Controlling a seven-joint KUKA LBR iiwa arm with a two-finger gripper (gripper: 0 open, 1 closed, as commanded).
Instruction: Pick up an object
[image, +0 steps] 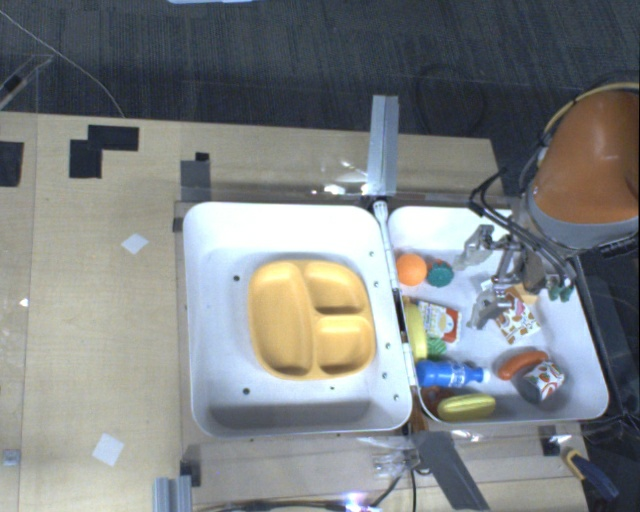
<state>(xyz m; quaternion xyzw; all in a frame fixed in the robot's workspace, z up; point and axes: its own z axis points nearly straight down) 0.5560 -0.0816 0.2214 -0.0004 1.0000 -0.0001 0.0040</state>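
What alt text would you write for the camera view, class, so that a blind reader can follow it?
The gripper hangs over the right bin of small toys, near a patterned packet. The left bin holds a yellow divided tray.

We see a pale wooden bench (90, 330) carrying two shallow white bins side by side. In the left bin (215, 400) a yellow divided tray (308, 317) lies flat near the middle. A grey metal post (383, 145) stands behind the seam where the bins meet. Black tape patches (100, 148) mark the bench's far left, and dark carpet (250, 50) lies beyond the bench.
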